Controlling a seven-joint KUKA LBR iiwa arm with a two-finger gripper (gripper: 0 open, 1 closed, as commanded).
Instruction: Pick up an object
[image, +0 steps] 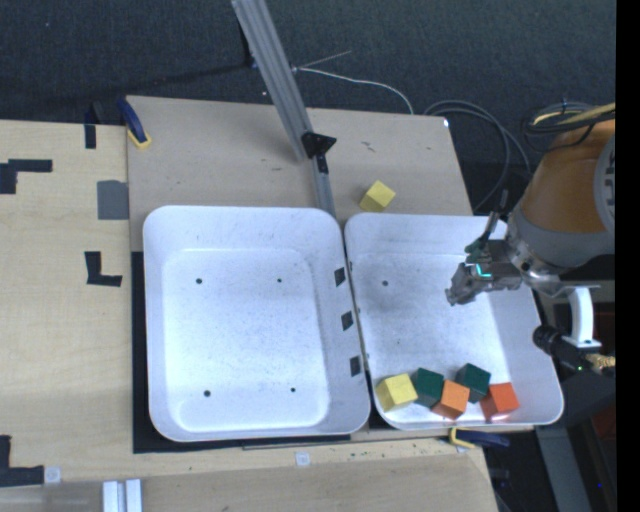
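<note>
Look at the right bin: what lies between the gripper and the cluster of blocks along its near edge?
Nothing: the camera view shows bare white bin floor between the gripper and the blocks.

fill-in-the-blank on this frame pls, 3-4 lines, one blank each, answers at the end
1. The cluster of blocks lies along the near edge of the ____ bin.
2. The end effector hovers above the right bin, apart from the blocks, holding ____.
3. One yellow block lies outside both bins, on the ____.
4. In the cluster, the block nearest the left bin is coloured ____.

Answers: right; nothing; bench; yellow
</note>
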